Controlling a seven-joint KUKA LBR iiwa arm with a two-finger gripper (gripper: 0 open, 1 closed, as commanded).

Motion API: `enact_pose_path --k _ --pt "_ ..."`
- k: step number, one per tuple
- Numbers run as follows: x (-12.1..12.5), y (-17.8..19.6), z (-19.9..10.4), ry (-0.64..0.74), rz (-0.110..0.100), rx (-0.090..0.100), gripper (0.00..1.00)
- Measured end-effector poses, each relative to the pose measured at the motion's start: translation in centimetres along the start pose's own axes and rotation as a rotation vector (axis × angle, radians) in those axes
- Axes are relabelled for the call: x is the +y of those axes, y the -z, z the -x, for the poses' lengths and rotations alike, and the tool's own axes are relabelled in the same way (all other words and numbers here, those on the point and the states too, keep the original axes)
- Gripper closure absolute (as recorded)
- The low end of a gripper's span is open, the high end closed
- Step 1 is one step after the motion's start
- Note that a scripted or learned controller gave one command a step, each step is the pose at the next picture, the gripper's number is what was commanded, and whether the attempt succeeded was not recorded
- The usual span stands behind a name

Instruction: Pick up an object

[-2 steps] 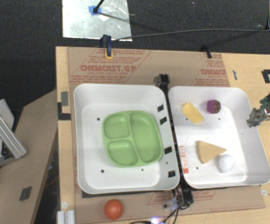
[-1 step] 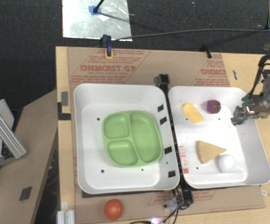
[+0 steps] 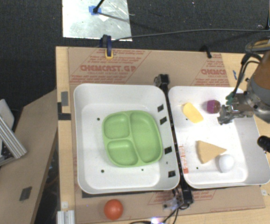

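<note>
The pincer (image 3: 225,114) hangs over the right bin (image 3: 254,171), low near the bin floor, at the end of the grey arm (image 3: 266,83) that reaches in from the right; whether it is released or clenched I cannot tell, since the tip is small and blurred against the white, and nothing can be seen caught in it. No pick looks done yet, as all the candidate objects lie on the bin floor. Closest is a small purple object (image 3: 212,106), just beside the pincer on its left and slightly farther back; it appears apart from the tip, though the gap is too fine to judge. A yellow block (image 3: 192,112) lies a little farther left of that. Nearer the front of the bin, below the pincer, sit a tan wedge (image 3: 209,150) and a white ball (image 3: 226,163), the two touching or nearly so. Well away to the left, the left bin (image 3: 86,171) holds a green divided tray (image 3: 131,138), and an orange ball (image 3: 113,208) rests on the bench in front of it. By my reading the approach is under way, with the purple object the likely target; closing on it and lifting remain.
</note>
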State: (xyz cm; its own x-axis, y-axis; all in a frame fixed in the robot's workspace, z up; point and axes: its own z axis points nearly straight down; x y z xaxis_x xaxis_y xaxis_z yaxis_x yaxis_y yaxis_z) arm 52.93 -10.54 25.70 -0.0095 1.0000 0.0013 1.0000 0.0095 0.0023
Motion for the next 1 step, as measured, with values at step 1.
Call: enact_pose_path --k 1 --pt "-0.07 -0.89 -4.48 -0.001 -0.001 0.000 1.00"
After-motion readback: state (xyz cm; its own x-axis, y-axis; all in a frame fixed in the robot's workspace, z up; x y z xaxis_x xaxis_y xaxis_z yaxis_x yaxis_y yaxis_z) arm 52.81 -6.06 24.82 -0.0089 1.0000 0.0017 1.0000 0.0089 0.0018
